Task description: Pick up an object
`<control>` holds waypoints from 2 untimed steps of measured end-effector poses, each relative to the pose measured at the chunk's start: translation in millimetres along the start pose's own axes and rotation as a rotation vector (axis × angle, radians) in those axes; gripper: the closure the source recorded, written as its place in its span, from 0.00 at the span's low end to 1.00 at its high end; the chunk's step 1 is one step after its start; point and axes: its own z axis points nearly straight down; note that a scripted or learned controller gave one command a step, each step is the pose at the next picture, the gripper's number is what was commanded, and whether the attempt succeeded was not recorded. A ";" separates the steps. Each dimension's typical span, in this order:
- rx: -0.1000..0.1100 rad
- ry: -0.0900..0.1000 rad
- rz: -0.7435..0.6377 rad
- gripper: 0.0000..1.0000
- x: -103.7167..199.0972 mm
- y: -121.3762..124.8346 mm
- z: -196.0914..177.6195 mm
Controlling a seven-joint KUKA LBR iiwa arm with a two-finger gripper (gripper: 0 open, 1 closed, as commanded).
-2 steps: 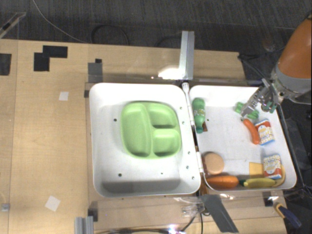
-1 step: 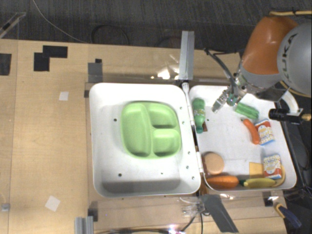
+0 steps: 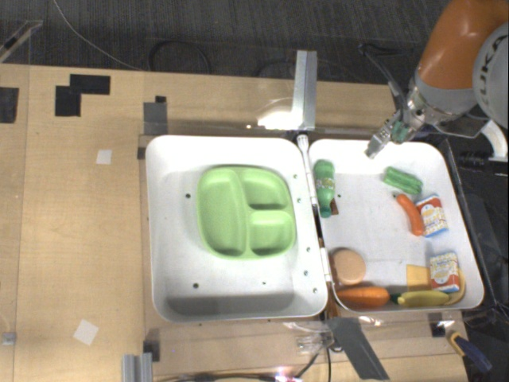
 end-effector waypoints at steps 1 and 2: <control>0.000 0.002 0.188 1.00 23.0 21.2 -41.5; 0.002 0.006 0.342 1.00 78.7 80.3 -40.8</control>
